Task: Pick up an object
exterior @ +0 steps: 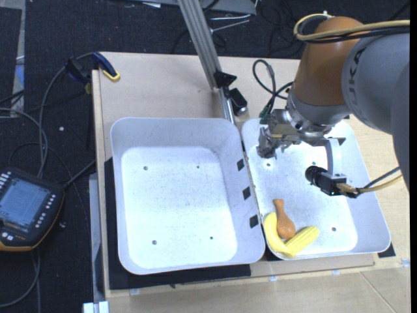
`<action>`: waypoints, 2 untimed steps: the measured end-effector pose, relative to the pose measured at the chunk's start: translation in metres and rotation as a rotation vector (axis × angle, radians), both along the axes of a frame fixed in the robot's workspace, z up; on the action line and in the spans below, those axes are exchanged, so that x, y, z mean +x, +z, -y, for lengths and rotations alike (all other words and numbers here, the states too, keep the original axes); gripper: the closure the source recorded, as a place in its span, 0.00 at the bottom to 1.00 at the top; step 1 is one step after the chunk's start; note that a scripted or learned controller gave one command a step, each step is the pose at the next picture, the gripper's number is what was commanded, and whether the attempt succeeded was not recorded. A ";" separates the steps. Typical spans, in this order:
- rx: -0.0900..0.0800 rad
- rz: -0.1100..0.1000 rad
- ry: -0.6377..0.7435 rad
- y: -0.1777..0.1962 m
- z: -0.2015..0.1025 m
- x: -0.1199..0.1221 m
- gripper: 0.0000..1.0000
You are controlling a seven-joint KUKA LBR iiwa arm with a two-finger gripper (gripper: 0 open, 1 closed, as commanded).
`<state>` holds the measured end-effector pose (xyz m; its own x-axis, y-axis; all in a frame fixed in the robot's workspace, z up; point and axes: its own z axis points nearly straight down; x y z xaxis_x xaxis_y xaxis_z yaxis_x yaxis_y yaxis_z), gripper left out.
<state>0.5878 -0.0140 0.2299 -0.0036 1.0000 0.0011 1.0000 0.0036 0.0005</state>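
A single camera is fixed above the bench and looks down at a slant, so both white bins fall inside the frame: the left bin sits near the middle and the right bin toward the right side. It stands far enough back to take in the dark floor beyond the bench's far edge and a handheld control pad at the left. The arm comes in from the right, large and close to the lens.
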 end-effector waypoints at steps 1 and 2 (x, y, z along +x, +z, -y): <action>0.000 -0.001 0.001 0.001 -0.045 -0.013 1.00; 0.000 0.000 0.001 0.010 -0.098 -0.041 1.00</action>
